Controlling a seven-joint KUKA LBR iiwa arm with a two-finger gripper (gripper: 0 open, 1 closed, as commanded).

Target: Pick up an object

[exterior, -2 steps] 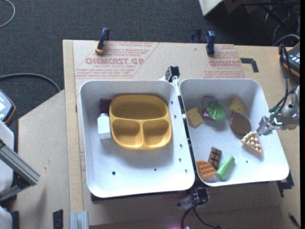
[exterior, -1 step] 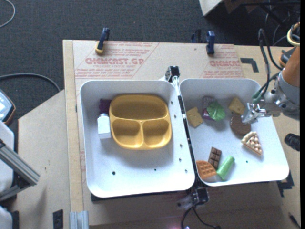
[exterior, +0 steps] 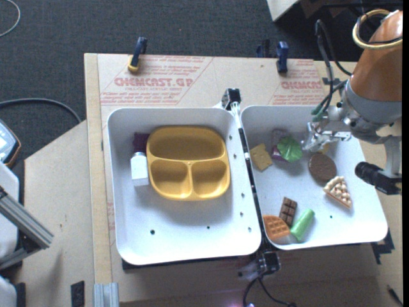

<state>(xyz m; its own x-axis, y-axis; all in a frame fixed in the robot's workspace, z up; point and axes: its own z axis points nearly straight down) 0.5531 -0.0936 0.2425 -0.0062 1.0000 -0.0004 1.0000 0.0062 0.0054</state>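
Where the arm (exterior: 377, 75) reaches in from the right, its gripper (exterior: 317, 136) sits low over the right bin (exterior: 358, 232), near that bin's upper middle; whether it is open or closed I cannot tell, and nothing is seen held by it. Right bin, contents: green leaf (exterior: 290, 149) just left of the gripper, lying against a purple piece (exterior: 277, 143); tan cracker (exterior: 261, 157) near the left wall; brown round cookie (exterior: 322, 168) below the gripper; pie wedge (exterior: 338, 191) lower right of the cookie; chocolate bar (exterior: 288, 210), orange waffle (exterior: 277, 228) and green cylinder (exterior: 302, 224) grouped close together near the front edge. Left bin (exterior: 179, 242), contents: yellow divided tray (exterior: 188, 162) with three compartments; small white bottle (exterior: 139, 167) touching the tray's left side; dark purple item (exterior: 140, 139) behind the bottle, partly hidden. Both bins rest side by side on the bench (exterior: 166, 82), with clamps (exterior: 136, 54) at its rear edge.
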